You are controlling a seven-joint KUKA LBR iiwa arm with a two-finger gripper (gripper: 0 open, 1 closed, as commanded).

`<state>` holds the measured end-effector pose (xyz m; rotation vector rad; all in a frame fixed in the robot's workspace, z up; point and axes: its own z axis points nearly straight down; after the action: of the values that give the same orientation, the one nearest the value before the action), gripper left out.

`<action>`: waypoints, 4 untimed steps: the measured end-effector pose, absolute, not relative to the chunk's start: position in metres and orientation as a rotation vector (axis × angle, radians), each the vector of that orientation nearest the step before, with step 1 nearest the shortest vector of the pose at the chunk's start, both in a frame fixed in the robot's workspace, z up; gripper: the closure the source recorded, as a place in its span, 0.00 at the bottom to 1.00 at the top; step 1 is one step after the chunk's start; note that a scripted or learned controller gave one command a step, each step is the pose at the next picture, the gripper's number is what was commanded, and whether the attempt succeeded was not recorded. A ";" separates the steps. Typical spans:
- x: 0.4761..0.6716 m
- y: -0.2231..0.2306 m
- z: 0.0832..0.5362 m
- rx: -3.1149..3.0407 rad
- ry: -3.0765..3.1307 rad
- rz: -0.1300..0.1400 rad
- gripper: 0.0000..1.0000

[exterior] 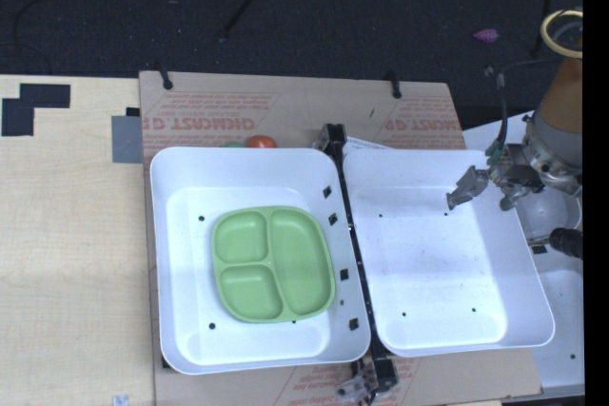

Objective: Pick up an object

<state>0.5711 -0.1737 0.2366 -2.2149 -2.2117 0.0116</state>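
A light green plate [273, 262] with three compartments lies flat in the left white bin [181, 176]. My gripper [487, 193] hangs over the right edge of the right white bin [428, 328], far from the plate. Its two fingers are spread apart, one fingertip [461, 190] pointing left over the bin floor, and nothing is between them. The grey arm with its orange band [561, 100] comes in from the right.
A small red object [260, 143] with a bit of green beside it sits behind the left bin's far wall, on the cardboard sheet [285, 114]. A black divider clamp [347, 242] runs between the two bins.
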 end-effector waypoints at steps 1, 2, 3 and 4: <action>0.573 -0.174 0.243 -2.219 -2.220 0.002 0.00; 0.569 -0.168 0.180 -2.216 -2.217 0.006 0.00; 0.577 -0.161 0.126 -2.214 -2.219 0.005 0.00; 0.576 -0.160 0.085 -2.219 -2.218 0.003 0.00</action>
<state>0.5764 -0.1600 0.0854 -2.2192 -2.2182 0.0035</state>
